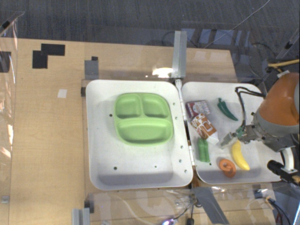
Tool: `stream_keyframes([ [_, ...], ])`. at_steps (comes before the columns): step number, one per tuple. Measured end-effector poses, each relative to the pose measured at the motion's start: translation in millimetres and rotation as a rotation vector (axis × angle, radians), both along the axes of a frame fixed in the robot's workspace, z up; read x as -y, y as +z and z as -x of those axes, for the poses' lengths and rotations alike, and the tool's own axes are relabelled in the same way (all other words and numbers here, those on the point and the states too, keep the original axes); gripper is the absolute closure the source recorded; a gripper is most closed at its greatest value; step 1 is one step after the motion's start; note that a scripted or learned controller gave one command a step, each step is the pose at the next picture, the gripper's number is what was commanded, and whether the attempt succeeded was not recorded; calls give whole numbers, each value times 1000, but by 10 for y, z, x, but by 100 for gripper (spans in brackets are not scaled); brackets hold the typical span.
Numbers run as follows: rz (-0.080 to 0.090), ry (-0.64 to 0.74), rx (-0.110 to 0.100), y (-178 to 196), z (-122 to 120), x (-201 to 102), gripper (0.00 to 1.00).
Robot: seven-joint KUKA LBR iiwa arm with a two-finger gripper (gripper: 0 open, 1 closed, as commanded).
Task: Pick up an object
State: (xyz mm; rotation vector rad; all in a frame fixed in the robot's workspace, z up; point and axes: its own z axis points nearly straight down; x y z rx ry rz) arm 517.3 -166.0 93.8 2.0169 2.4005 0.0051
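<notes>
Orange fruit near front rim | tool above banana

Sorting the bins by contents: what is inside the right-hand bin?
The right bin holds a snack packet, a green pepper, a green stick-shaped item, a banana and an orange round piece. The arm covers the bin's right part.
</notes>
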Motion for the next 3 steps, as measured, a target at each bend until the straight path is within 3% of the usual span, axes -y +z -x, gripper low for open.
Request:
stream_keyframes([
  [1,-2,2,6,121,-27,-15,100],
  [2,-2,-46,-1,924,-789,-916,100],
  [3,-1,-46,0,1799,-1119,-1143,100],
])
